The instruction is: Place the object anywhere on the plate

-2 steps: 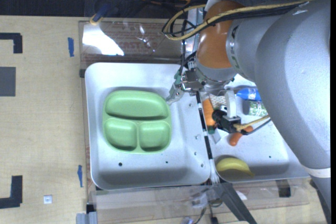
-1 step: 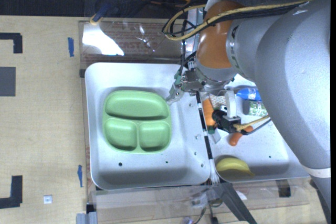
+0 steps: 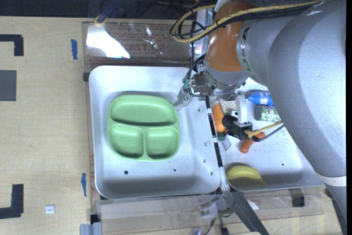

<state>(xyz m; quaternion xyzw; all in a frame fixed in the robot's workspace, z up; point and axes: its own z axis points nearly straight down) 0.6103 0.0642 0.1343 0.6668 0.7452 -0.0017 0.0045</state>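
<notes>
The big grey arm [image 3: 297, 58] leans in over the two white bins on the desk [image 3: 44, 118], its orange band [image 3: 228, 36] sitting just above the wrist. The gripper [image 3: 184, 95] hangs low over the left bin [image 3: 143, 173], near that bin's far right corner, and from here I cannot tell how its tips are set or whether anything sits between them. Just to the gripper's left and slightly nearer me lies the green plate [image 3: 144, 126], a three-section tray with nothing on it, its upper right rim close to the gripper. On the gripper's other side, across the divider in the right bin [image 3: 286, 165], lie an orange carrot-like piece [image 3: 219, 118], a small blue and white item [image 3: 260, 99], and a yellow rounded thing [image 3: 243, 174] near the front wall.
</notes>
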